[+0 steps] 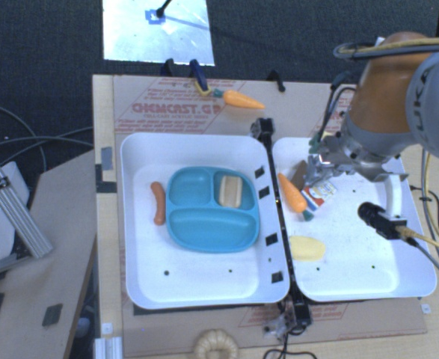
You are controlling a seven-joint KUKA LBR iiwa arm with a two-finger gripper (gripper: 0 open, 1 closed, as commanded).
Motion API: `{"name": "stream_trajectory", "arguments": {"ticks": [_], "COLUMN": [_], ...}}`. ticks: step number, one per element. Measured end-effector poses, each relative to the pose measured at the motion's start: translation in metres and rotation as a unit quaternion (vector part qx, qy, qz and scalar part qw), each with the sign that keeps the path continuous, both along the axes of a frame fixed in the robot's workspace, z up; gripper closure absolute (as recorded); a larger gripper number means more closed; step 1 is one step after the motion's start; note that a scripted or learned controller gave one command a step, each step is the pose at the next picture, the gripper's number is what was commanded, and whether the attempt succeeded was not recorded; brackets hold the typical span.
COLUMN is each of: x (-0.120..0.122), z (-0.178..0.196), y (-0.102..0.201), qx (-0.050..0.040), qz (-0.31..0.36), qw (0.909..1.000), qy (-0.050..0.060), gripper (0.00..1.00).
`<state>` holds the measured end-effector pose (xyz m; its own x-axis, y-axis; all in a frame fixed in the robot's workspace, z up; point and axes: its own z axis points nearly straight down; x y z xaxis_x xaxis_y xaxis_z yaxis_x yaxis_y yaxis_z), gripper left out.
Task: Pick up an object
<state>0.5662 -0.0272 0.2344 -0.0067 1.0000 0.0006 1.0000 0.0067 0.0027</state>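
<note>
While the gripper (318, 172) hangs low in the right bin (354, 275), right of centre frame, no object is grasped.
A carrot (291, 192) and a red-and-white packet (320, 194) lie just beneath — whether the fingers are spread I cannot tell; centring over one item avoids nudging both.

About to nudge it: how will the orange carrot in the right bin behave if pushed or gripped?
The carrot is tapered and rounded, so it would probably roll or swing in an arc when pushed. It looks like smooth toy plastic, likely light, stiff and slippery. It lies near the bin's left wall, which may stop it.
</note>
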Motion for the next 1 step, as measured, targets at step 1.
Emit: {"name": "stream_trajectory", "arguments": {"ticks": [1], "x": [0.0009], "z": [-0.0169], "y": [-0.0051], "qx": [-0.0007], "qz": [-0.003], "qw": [1.0], "qy": [0.001], "gripper": [1.0]}}
